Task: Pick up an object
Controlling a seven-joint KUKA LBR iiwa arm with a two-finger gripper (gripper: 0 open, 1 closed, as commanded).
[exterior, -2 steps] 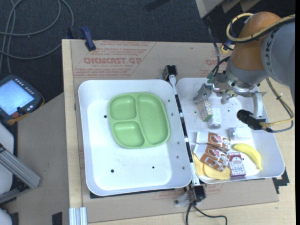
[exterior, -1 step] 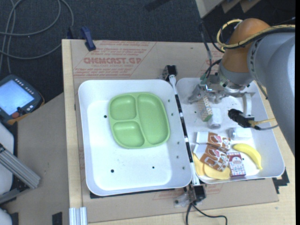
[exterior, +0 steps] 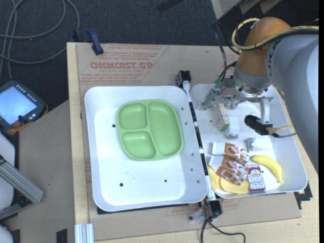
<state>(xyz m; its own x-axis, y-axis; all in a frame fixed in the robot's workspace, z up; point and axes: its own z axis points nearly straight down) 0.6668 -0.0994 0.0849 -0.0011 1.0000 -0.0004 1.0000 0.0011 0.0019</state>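
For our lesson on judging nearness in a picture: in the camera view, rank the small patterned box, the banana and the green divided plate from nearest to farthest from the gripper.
Gripper, at the top of the right bin.
1. Small patterned box: just below the gripper.
2. Banana: lower right of the right bin.
3. Green divided plate: in the left bin.

Green plate fills the left bin's middle; banana and cartons crowd the right bin.
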